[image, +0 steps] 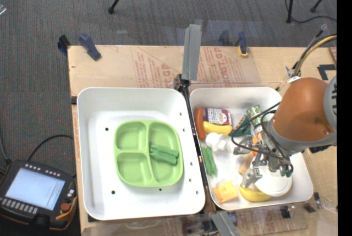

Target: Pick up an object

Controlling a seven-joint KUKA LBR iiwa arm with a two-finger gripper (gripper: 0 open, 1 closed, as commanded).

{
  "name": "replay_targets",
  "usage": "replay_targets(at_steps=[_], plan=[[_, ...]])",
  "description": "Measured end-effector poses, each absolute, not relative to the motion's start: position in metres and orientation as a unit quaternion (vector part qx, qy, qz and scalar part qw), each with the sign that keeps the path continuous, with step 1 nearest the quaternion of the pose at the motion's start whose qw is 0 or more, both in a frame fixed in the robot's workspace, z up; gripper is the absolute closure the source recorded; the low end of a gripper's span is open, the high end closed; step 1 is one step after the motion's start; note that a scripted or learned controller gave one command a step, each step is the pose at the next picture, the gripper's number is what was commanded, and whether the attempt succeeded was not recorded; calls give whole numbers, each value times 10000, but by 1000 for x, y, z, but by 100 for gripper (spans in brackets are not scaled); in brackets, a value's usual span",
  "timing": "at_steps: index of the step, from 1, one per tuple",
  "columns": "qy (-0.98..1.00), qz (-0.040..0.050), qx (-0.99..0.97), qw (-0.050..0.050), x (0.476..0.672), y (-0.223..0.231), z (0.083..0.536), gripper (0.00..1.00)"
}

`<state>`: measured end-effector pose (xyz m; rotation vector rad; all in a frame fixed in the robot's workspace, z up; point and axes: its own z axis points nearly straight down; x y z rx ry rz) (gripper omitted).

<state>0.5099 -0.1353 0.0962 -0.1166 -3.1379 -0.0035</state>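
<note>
The grey arm with its orange band reaches in from the right over the right-hand shallow white bin, and its two-finger gripper hangs low above that bin's near right part, over a round white bowl. Cables and the wrist crowd the view there, so I cannot tell how far apart the gripper stands or whether it has anything. A yellow banana lies just beside the bowl, at its near left edge. Near it, toward the bin's front, sits a yellow wedge of cheese. Further back in the same bin lie a purple and white packet, a second yellow piece just in front of it, a small white object and a green pod along the left wall. The left-hand white bin bears a light green divided plastic plate, and green beans rest across its right compartments.
</note>
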Motion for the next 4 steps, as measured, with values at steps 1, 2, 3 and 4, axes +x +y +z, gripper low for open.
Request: replay_targets(at_steps=[1, 2, 3, 4], plan=[[-9994, -12, -345, 5, 511, -134, 106, 100], [-9994, -14, -340, 8, 511, -134, 105, 0], [-9995, -11, -306, 1, 512, -133, 115, 100], [-9995, -14, -302, 4, 512, -133, 114, 0]])
